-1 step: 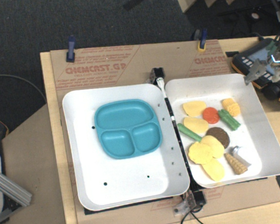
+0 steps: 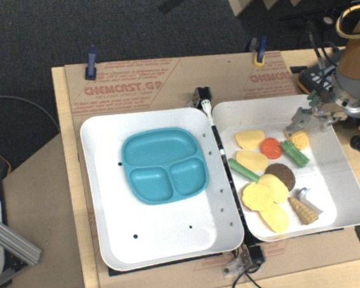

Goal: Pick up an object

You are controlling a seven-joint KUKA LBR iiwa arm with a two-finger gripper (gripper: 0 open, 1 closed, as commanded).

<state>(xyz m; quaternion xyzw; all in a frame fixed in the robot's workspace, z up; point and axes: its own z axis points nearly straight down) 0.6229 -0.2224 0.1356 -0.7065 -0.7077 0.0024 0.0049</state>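
Observation:
The right bin (image 2: 343, 174) holds several toy foods. Among them are a pale yellow piece (image 2: 250, 140), a red round piece (image 2: 270, 148), a green stick (image 2: 294, 152), a small yellow-orange piece (image 2: 300, 139), a brown disc (image 2: 282, 175), flat yellow pieces (image 2: 262, 195) and a cone-shaped item (image 2: 305, 207). My gripper (image 2: 304, 121) hangs over the bin's upper right part, just above the yellow-orange piece and the green stick. I see nothing held in it.
A teal divided plate (image 2: 164, 164) lies in the left bin (image 2: 109, 199). Another green stick (image 2: 243, 169) lies beside the divider between the bins. Blue and yellow clamps (image 2: 90, 63) grip the board's far edge. The arm (image 2: 354, 70) enters from the right.

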